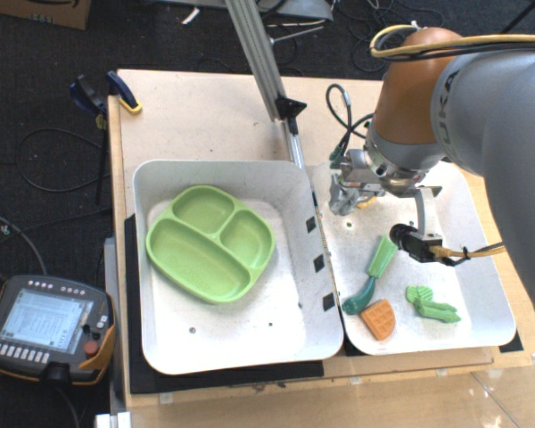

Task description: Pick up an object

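Green brush (374, 272) slanting upper-right to lower-left

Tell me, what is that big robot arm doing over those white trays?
The grey and orange robot arm is reaching into the right bin, trying to pick up a toy. Its gripper hovers near the bin's back left corner, and nothing shows between its fingers. The toys lie nearer the front: a green-handled brush, an orange waffle-like piece and a small green toy. The left bin holds a green divided plate.
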Tool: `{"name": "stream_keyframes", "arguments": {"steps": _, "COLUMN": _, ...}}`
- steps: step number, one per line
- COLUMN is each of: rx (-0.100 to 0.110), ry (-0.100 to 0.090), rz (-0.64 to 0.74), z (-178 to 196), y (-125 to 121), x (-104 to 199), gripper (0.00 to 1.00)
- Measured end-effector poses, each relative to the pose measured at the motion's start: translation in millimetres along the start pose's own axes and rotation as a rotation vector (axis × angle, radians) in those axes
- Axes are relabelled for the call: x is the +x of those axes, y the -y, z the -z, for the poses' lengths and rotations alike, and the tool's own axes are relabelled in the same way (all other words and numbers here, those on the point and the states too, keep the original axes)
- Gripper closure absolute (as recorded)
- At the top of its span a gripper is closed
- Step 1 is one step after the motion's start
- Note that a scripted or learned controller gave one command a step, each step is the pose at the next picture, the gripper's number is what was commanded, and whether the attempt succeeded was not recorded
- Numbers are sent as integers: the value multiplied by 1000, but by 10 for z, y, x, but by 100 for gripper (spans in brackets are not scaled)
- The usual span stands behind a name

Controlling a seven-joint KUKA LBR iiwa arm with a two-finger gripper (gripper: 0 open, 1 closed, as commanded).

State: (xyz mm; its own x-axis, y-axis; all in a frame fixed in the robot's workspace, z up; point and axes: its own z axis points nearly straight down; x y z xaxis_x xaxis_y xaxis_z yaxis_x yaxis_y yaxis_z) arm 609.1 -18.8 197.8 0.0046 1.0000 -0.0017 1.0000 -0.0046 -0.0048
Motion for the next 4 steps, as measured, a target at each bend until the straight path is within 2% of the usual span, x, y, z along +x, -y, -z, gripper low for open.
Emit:
{"name": "stream_keyframes", "arguments": {"steps": 1, "rx": -1, "ry": 2, "rz": -3, "z": -34, "y": 495, "x": -711, "gripper": 100}}
{"name": "stream_keyframes", "arguments": {"steps": 2, "rx": -5, "ry": -3, "rz": 11, "z": -30, "y": 404, "x": -257, "gripper": 100}}
{"name": "stream_keyframes", "arguments": {"steps": 3, "rx": -9, "ry": -2, "rz": 11, "z": 287, "y": 189, "x": 81, "gripper": 100}}
{"name": "stream_keyframes", "arguments": {"steps": 4, "rx": -3, "ry": 0, "rz": -1, "z": 100, "y": 182, "x": -534, "gripper": 100}}
